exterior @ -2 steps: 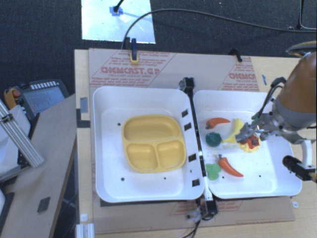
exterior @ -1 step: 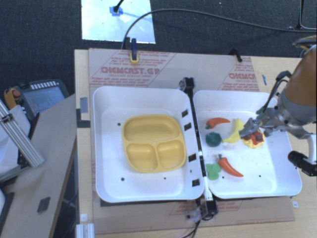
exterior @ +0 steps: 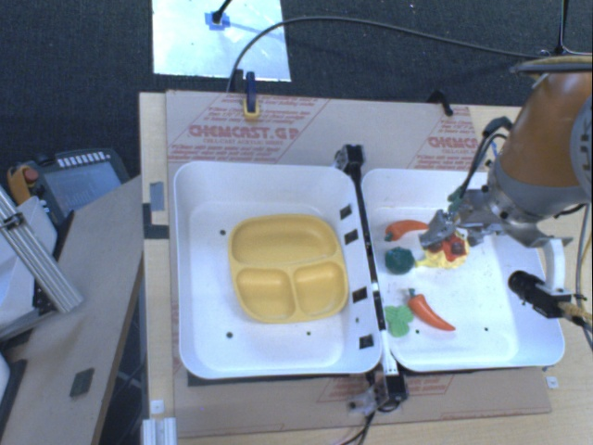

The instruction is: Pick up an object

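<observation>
My gripper (exterior: pixel 443 237) hangs low over the middle of the right bin (exterior: pixel 519 341), right above a small red piece (exterior: pixel 455 248) and a yellow piece (exterior: pixel 434 261) that lie together. Just left of it are an orange-red pepper (exterior: pixel 405 228) and a dark green lump (exterior: pixel 399 260). Nearer the front of that bin lie an orange chili (exterior: pixel 431 312) and a light green piece (exterior: pixel 398 320). The gripper's body hides part of the red piece, and I cannot see whether anything is held.
The left bin (exterior: pixel 199 276) holds a yellow divided tray (exterior: pixel 284 265). A black divider (exterior: pixel 364 258) with clips runs between the bins. The grey and orange arm (exterior: pixel 547 146) fills the right side, and a black fitting (exterior: pixel 533 292) sits at the right bin's edge.
</observation>
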`<state>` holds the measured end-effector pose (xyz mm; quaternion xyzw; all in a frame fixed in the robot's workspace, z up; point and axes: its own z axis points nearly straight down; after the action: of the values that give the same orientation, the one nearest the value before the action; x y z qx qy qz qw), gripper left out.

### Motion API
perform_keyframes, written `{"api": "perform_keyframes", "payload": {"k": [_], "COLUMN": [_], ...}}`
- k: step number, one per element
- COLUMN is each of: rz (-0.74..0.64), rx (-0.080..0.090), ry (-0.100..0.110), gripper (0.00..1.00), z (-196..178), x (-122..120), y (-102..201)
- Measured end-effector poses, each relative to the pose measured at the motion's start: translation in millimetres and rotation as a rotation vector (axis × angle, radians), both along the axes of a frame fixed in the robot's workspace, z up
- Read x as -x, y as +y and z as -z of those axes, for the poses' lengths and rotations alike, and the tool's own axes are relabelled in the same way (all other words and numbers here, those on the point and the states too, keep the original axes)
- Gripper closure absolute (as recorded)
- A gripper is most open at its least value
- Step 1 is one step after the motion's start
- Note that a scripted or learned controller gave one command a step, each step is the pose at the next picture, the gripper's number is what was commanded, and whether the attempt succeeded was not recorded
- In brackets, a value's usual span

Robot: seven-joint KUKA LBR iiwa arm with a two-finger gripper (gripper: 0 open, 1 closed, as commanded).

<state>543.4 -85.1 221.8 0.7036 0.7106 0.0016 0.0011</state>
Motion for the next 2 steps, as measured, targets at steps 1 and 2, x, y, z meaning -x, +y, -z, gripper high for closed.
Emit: {"api": "perform_keyframes", "payload": {"k": [1, 2], "rz": [0.0, 0.001], "rx": [-0.001, -0.001], "ry": [0.001, 0.001], "gripper": [1.0, 1.0], "z": [-9, -18], "x": [-13, -24], "y": [58, 114]}}
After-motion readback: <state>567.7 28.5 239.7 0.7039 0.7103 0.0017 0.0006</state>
